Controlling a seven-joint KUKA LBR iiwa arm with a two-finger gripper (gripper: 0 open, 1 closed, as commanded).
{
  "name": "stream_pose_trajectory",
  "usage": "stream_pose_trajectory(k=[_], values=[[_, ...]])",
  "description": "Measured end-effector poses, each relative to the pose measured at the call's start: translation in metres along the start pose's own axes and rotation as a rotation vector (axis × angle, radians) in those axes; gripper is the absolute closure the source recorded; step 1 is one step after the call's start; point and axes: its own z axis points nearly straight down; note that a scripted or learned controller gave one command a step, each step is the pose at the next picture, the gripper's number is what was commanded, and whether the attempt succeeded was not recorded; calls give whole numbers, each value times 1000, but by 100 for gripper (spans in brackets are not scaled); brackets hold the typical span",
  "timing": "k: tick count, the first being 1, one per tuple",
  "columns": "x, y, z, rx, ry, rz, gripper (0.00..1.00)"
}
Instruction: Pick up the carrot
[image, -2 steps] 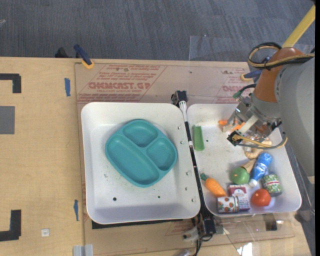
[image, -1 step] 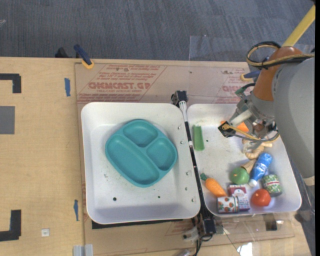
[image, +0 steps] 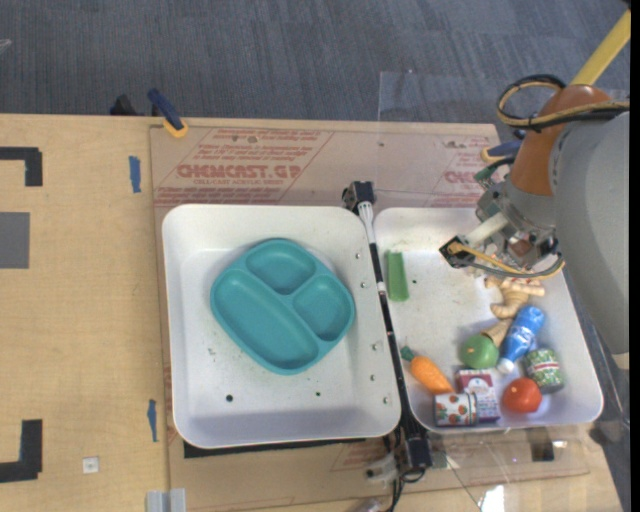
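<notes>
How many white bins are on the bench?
2. The left bin holds a teal plate; the right bin holds the carrot. None seems hidden.

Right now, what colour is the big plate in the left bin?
The plate is teal, a blue-green, with three compartments. It shows best in the camera view.

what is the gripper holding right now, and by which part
Not the carrot: it lies in the right-hand bin, apart from the gripper. Whether the gripper holds anything else cannot be told.
</notes>
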Motion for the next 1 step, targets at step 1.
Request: stream_pose_trajectory(k=[1], values=[[-5,-1,3,11,-16,2,0]])
